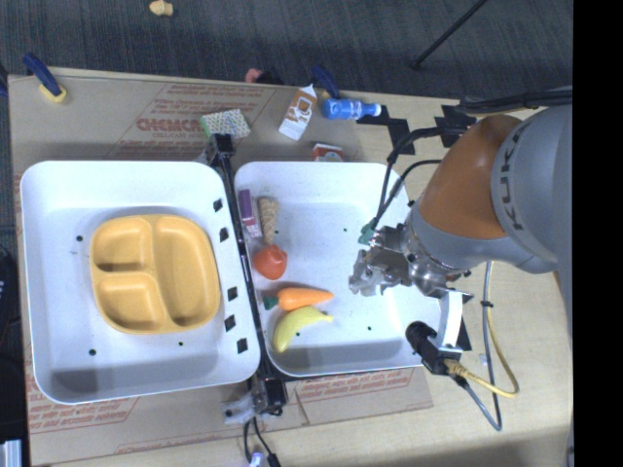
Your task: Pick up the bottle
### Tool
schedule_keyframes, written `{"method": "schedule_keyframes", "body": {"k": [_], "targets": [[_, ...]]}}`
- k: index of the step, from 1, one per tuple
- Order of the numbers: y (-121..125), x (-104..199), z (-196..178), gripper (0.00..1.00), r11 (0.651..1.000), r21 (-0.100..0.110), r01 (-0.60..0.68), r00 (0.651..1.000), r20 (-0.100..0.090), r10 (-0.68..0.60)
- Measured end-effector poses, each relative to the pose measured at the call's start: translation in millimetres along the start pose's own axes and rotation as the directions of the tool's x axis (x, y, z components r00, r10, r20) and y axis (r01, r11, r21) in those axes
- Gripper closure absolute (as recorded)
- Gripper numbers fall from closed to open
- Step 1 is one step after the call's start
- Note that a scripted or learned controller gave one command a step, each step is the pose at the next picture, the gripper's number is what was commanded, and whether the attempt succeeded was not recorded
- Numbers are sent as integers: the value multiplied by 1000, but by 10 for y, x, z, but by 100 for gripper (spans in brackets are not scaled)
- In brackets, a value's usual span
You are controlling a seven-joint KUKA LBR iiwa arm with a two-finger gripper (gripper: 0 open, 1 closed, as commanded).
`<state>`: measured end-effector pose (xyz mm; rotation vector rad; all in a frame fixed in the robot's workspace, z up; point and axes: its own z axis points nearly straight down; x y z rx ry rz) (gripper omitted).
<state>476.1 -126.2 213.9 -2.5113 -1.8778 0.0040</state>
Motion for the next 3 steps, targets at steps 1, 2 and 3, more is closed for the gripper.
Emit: {"method": "schedule_keyframes", "body": {"k": [1, 2, 3], "targets": [[56, -202, 24, 100, 963, -3, -269, 963, 1, 269], [14, -47, 33, 100, 989, 0, -146, 989, -1, 146], [176, -602, 11, 100, 974, -3, -227, 974, 1, 227]]}}
